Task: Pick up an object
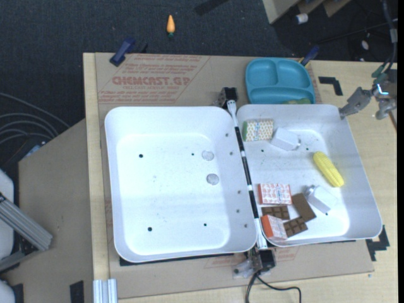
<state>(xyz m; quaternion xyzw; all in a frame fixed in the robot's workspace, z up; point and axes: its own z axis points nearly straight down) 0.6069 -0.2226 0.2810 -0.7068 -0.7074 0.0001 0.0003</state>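
Two shallow white bins sit side by side on my bench; I list the rest by its place relative to the right-hand white plastic bin (pixel 353 169).

Camera view, arm: the grey metal gripper (pixel 369 100) hangs just outside that bin's far right corner, above the bench. Whether it is apart or together I cannot tell at this size; nothing visible is in its grasp.

Camera view, candidates, all inside the right bin:
- yellow corn-cob-shaped toy (pixel 329 168), toward the right wall, lying free.
- small white rectangular block (pixel 285 139), far middle.
- patterned green-and-white packet (pixel 259 130), far left corner.
- red-and-white printed card (pixel 275 193), left side.
- brown chocolate-bar pieces (pixel 293 216), near left, crowded against an orange-edged item and a small grey-white block (pixel 319 201).

My judgement: the corn toy is the soundest pick, nearest the gripper and well apart from its neighbours. I would descend across its narrow width, centred.

Camera view, surroundings: the left-hand white plastic bin (pixel 126 169) holds two small grey discs (pixel 210 167). A teal compartment tray (pixel 278 81) lies just beyond the right bin. The bin wall near the corn could catch a finger.
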